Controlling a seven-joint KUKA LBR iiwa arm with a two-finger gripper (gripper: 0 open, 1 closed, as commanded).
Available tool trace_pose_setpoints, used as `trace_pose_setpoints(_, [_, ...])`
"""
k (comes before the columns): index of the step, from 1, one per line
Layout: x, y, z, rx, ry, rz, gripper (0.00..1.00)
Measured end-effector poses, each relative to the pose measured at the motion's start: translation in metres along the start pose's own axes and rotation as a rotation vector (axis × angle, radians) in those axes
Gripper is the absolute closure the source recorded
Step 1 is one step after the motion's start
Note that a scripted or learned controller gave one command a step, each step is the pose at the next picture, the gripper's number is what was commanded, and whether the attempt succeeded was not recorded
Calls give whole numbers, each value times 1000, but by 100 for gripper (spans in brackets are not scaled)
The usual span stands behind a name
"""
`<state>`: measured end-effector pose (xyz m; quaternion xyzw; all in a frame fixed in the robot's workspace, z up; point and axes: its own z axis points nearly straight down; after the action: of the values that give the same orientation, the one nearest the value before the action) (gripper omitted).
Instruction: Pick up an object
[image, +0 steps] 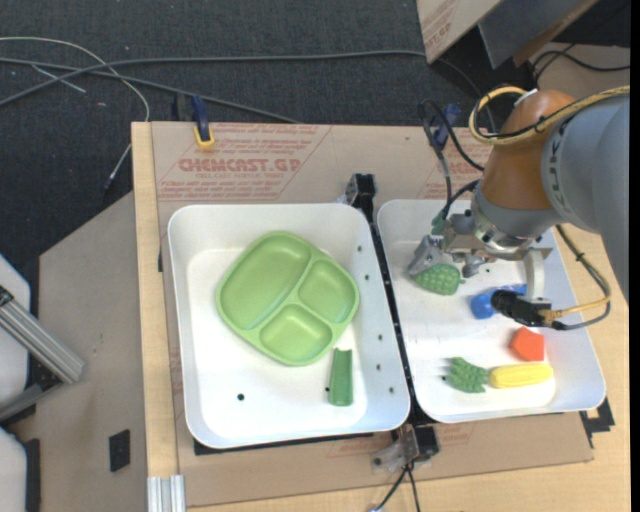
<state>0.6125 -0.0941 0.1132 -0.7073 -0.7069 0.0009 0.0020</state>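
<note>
In the right bin (570, 395) lie a green bumpy toy (438, 280), a blue piece (484, 304), an orange block (527, 344) and a yellow corn cob with green leaves (500, 376). My gripper (444, 264) hangs low over the bin's upper left part, right at the top of the green bumpy toy. Its fingers (420, 259) stand apart, one on each side of the toy's upper edge. Whether they touch the toy I cannot tell. The toy rests on the bin floor.
The left bin (190, 300) holds a green divided plate (288, 296) and a small dark green stick (341, 377) near its lower right. A black divider (385, 290) runs between the bins. Cables trail from the arm's wrist over the right bin.
</note>
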Motion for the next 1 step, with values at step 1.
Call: trace_pose_setpoints(1, [1, 0, 30, 2, 0, 0, 0])
